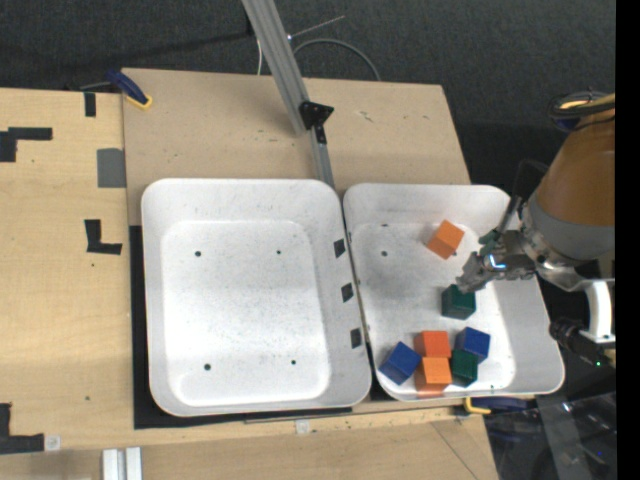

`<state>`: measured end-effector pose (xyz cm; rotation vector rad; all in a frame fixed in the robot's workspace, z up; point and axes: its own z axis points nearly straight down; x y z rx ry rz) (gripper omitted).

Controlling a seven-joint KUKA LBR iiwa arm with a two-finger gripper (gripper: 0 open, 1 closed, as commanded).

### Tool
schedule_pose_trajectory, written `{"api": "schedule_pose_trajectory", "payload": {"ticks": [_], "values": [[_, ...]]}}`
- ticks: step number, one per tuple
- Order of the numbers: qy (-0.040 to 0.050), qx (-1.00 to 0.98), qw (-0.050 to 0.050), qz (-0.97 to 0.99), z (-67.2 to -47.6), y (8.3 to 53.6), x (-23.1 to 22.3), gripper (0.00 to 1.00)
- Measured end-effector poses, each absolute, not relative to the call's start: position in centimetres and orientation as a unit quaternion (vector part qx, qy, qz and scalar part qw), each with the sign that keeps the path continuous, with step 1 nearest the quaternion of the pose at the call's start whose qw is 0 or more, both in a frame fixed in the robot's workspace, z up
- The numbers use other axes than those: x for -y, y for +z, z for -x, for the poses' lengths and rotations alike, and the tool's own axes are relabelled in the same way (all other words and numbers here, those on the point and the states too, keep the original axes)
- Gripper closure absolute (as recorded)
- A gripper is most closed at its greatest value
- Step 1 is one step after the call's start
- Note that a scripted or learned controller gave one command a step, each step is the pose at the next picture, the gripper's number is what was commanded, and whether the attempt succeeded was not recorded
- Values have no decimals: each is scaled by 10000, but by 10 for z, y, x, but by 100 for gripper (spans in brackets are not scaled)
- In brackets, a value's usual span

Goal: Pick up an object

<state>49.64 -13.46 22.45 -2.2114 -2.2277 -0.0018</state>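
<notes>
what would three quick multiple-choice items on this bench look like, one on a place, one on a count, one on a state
1. Which shallow white bin holds the small coloured blocks?
A. the left one
B. the right one
C. both

2. How many orange blocks are there?
A. one
B. three
C. five

3. How does the dark green block by the gripper stand?
A. alone on the bin floor
B. stacked on the blue blocks
C. outside the bins

Key: 1 B, every block lies in the right bin. 2 B, one orange block lies apart near the bin's far side and two more sit in the near cluster. 3 A, the dark green block sits by itself just below the two-finger gripper, away from the cluster.
</notes>
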Motion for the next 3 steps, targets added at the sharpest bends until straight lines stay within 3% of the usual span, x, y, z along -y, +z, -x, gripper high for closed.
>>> {"api": "schedule_pose_trajectory", "payload": {"ticks": [1, 3], "values": [[2, 7094, 19, 7048, -487, 220, 76, 100], [1, 7098, 14, 7044, -502, 226, -26, 100]]}}
